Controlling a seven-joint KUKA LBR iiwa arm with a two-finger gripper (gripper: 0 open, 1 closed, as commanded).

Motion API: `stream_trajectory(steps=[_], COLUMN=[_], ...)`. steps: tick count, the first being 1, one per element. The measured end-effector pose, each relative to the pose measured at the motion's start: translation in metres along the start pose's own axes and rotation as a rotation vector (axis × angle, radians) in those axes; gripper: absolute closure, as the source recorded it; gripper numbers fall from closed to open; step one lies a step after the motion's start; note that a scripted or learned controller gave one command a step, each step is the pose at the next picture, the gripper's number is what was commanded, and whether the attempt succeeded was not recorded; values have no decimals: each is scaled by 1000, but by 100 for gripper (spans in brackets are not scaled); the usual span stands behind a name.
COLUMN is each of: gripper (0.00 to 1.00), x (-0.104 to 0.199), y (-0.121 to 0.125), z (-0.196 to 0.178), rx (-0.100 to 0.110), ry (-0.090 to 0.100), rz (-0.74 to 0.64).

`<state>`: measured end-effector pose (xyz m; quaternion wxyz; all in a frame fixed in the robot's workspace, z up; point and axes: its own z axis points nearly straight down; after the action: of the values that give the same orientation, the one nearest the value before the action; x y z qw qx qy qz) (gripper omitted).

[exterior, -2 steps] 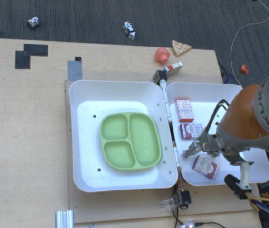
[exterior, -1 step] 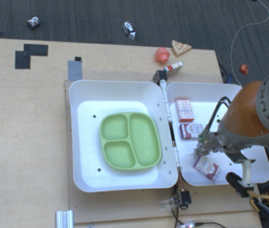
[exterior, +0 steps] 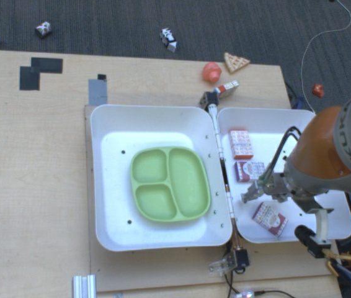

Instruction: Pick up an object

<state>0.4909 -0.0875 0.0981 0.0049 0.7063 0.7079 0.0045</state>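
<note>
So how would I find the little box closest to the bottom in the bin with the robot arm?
Look at the right white bin, where the grey and orange arm reaches in. Three small red-and-white boxes lie in a rough column along its left half. Yours is the lowest box, tilted, lying just below the pincer; the other two lie higher up.

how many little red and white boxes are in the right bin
3: one box near the bin's far edge, a second just below it beside the gripper, a third near the front. The arm may hide more.
</note>
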Motion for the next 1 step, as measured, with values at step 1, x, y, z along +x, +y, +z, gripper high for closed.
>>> stream_trajectory(steps=[1], gripper=[100], x=[1], y=[2], z=[-10], rx=[-4], ry=[0], rz=[-4])
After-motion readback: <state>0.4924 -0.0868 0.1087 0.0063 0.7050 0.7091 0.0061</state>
